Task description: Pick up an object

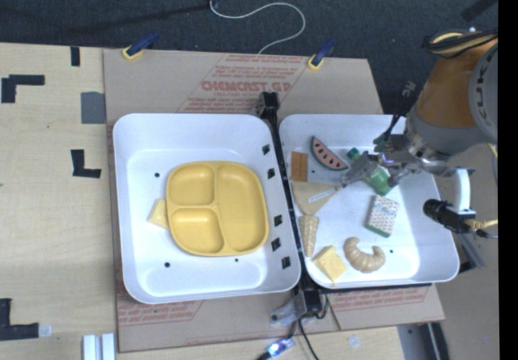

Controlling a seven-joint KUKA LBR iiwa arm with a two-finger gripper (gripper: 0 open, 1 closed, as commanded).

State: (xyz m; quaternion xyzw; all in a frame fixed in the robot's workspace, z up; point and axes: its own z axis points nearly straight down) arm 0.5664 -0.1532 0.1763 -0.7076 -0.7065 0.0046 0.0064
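My gripper (367,170) reaches in from the right and hangs low over the upper middle of the right bin (429,261). A green object (380,182) lies right under its tip, partly covered by it. A small dark green piece (354,156) sits just to its upper left. Further left is a watermelon slice (325,154). Below the gripper lie a patterned box (383,214), a croissant (365,255) and a yellow cheese wedge (328,262).
Tan cracker-like pieces (308,196) lie along the right bin's left wall. The left bin (137,140) holds a yellow divided plate (217,207) with a yellow wedge (157,213) beside it. The arm's orange band (449,91) rises at the right.
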